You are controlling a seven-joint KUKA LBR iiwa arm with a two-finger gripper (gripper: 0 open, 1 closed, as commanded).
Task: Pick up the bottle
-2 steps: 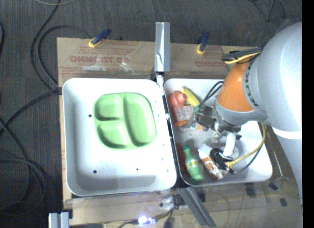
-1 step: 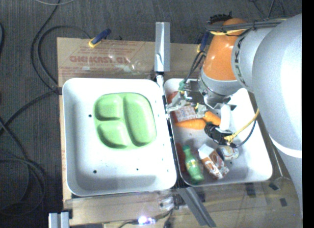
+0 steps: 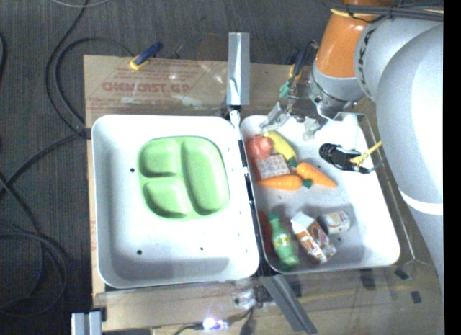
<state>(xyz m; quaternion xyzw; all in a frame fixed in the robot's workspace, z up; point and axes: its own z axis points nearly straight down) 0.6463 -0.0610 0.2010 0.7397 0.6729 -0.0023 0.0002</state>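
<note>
On the desk (image 3: 144, 88) we see the left bin (image 3: 108, 182) first; it holds a green divided plate (image 3: 186, 176), lying flat near the middle. Next comes the right bin (image 3: 374, 243); against its left wall, near the front corner, lies the bottle (image 3: 284, 246), green with a red cap that points to the far end. Further back along the same wall we find a red round fruit (image 3: 261, 145); a checked packet (image 3: 272, 165) touches it, and an orange carrot (image 3: 281, 181) lies just in front of the packet. A banana (image 3: 283, 146) lies beside the fruit. Above the banana, at the far edge of the bin, the gripper (image 3: 292, 123) hangs with its jaws apart and nothing between them; it is well apart from the bottle. Just right of the bottle lies a small carton (image 3: 311, 238); a second carrot (image 3: 317, 175) lies mid-bin; a can (image 3: 336, 220) rests beside the carton.
</note>
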